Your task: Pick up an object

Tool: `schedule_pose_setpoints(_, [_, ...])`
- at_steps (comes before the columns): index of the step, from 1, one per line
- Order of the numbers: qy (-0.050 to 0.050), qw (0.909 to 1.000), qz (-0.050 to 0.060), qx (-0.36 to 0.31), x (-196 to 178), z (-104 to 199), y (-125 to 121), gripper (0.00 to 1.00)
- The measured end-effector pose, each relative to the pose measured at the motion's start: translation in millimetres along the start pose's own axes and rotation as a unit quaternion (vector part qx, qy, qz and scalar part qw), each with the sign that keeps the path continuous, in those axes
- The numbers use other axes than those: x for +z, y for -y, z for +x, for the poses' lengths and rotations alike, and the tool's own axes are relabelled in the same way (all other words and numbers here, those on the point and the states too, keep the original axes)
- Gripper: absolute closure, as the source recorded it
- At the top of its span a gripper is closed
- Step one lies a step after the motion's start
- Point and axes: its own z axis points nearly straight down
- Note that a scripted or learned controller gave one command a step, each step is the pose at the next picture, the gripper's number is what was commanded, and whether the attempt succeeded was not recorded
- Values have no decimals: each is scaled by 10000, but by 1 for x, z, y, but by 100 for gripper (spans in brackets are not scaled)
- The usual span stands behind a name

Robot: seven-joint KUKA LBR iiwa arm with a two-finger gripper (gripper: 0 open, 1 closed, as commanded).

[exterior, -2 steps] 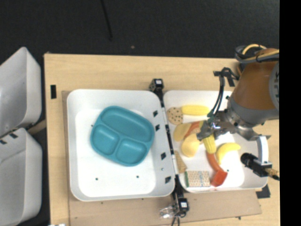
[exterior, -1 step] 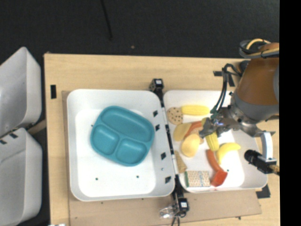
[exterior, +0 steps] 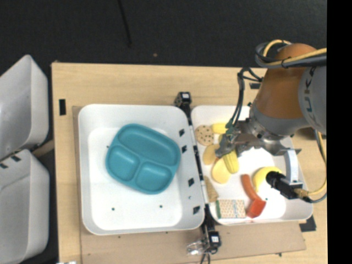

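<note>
The fingers [exterior: 227,143] hang low over the left half of the right bin [exterior: 278,218], and whether they are spread or closed cannot be told, as the wrist and its fittings crowd them from this angle; nothing can be seen gripped between them. Just on their near side lies a yellow corn cob [exterior: 231,161], close to or touching their tips, though which cannot be made out. Against the cob's near-left side rests a pale yellow lump [exterior: 219,173], and a tan piece [exterior: 208,155] lies by the bin's left wall. Toward the far left corner sit a speckled brown cookie [exterior: 204,135] and, just right of it, a small yellow piece [exterior: 219,128]. A thin tan stick [exterior: 211,191] lies along the left wall nearer the front, with a patterned packet [exterior: 231,208] at the near edge. Right of the packet is a red piece [exterior: 257,207], and an orange sausage [exterior: 247,185] slants from it toward the bin's middle. A rounded yellow fruit [exterior: 262,176] lies just right of the sausage. The arm [exterior: 281,95] rises over the bin's far right part. In the left bin [exterior: 87,164] a teal divided plate [exterior: 144,158] lies near the middle. Both bins rest side by side on the table [exterior: 137,84].
</note>
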Motion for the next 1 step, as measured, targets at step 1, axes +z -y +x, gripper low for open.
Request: schedule_pose_setpoints(1, [2, 10000, 14, -7, 14, 57, -7, 100])
